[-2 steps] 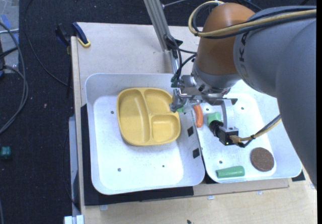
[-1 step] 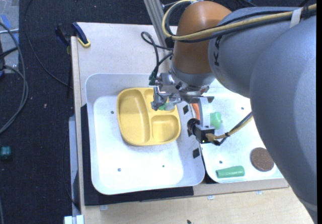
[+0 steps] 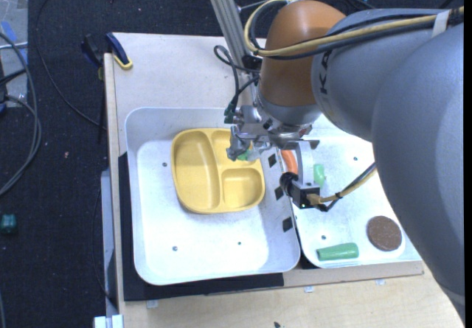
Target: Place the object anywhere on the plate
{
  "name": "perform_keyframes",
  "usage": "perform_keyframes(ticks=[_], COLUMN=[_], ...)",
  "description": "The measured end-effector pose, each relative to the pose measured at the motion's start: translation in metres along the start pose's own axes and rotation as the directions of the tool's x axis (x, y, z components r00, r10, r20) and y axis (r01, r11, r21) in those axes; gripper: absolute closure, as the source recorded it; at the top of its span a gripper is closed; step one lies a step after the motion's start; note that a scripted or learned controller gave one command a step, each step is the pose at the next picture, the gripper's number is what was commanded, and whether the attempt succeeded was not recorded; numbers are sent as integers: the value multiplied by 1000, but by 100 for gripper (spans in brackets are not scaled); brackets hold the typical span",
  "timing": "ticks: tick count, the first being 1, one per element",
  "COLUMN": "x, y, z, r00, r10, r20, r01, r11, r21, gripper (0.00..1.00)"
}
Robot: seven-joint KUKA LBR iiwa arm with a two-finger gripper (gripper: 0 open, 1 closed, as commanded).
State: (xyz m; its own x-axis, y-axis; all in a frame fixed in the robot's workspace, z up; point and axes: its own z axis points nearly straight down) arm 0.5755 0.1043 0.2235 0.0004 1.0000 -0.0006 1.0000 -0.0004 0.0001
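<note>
A yellow divided plate [image 3: 214, 172] lies in the left white bin [image 3: 155, 245]. My gripper [image 3: 242, 148] hangs over the plate's upper right rim, beneath the orange wrist band. A small green object [image 3: 248, 147] shows between the fingertips, and the gripper is shut on it. The wrist hides most of that object.
The right bin [image 3: 346, 164] holds an orange piece [image 3: 290, 161], a small green piece [image 3: 318, 173], a green cylinder [image 3: 338, 251] and a brown disc [image 3: 384, 233]. The large grey arm covers the right bin's far side. A metal pole [image 3: 225, 9] slants down behind the wrist.
</note>
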Motion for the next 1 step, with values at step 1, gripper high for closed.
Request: perform_keyframes(ticks=[1], x=[0], y=[0], z=[0], r00=[1000], r10=[0], r20=[0], r01=[0], r11=[1000], r21=[0], gripper=[0])
